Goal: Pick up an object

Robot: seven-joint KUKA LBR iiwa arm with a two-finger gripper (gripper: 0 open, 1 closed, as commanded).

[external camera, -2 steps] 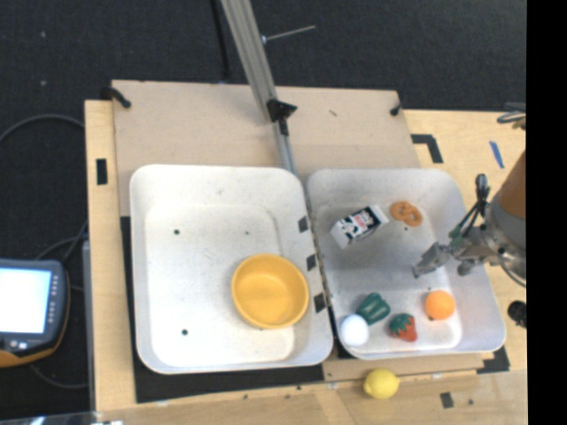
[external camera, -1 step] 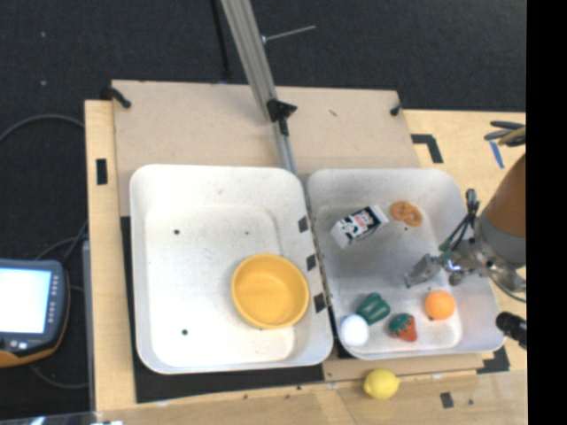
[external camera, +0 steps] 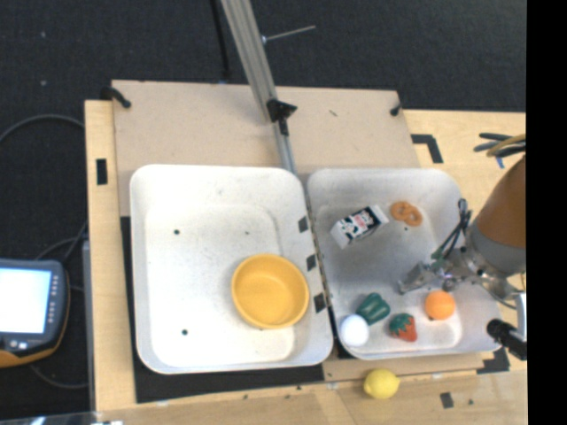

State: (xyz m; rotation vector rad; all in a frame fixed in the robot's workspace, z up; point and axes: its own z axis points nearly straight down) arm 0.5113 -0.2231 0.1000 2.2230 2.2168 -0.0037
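Across the bench (external camera: 102,237) sit two shallow white bins side by side, touching along their inner walls. Largest is the left bin (external camera: 177,202), which holds a yellow bowl (external camera: 270,290) upright near its lower right corner. Next, the right bin (external camera: 390,184) carries the small items. The grey arm (external camera: 503,220), with its orange band, reaches over this bin's right edge, and the gripper (external camera: 431,275) hangs low above the bin floor, just beside and up-left of an orange ball (external camera: 439,305); whether it is open or closed cannot be told, and nothing is seen caught in it. A black-and-white carton (external camera: 359,225) lies tilted in the upper middle, with a brown pretzel-like piece (external camera: 407,212) to its right. Along the lower wall lie a green block (external camera: 373,307), a red strawberry (external camera: 405,327) and a white ball (external camera: 354,330). A yellow lemon (external camera: 381,383) rests on the bench just below the right bin.
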